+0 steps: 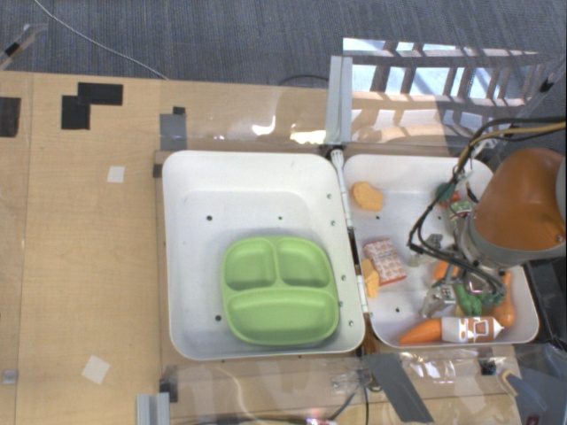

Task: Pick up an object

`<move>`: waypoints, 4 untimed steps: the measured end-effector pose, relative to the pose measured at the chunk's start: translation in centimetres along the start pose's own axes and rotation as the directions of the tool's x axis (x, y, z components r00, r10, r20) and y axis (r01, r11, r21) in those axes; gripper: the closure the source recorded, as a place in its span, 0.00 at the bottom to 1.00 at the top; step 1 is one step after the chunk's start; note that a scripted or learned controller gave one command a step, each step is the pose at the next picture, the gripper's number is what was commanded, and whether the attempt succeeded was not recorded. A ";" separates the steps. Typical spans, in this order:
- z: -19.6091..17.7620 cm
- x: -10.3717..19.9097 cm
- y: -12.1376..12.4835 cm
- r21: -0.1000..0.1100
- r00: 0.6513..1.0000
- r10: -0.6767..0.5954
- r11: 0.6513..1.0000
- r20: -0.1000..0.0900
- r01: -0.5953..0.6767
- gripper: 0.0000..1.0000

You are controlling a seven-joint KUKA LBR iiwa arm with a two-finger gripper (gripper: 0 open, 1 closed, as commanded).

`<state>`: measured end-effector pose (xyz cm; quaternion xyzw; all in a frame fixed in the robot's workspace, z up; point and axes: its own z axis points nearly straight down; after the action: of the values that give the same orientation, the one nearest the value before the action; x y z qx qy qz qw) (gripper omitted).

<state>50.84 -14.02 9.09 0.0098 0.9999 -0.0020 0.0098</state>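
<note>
The robot's hand point(446, 295) hangs low over the near right corner of the right bin point(403, 177), down among a small heap of toy food, and you cannot tell how far it is open or if it has hold of anything. By the near edge of that bin lie an orange carrot point(420, 332) and a white bottle point(469, 328), a small pink box point(385, 261) sits close to the left wall, and a round yellow piece point(367, 196) lies near the far left corner. In the left bin point(204, 184) a green plate point(279, 290) with three parts rests by the near edge.
</note>
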 end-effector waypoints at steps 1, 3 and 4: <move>0.1 -3.1 0.2 -0.001 1.000 -0.011 1.000 -0.002 0.011 0.00; -0.2 -0.9 2.2 0.004 0.990 -0.139 0.990 0.009 0.139 1.00; -21.9 -1.1 1.3 -0.002 0.879 -0.478 0.879 -0.002 0.478 1.00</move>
<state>51.49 -12.66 30.96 -0.2369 0.9715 -0.0037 0.0080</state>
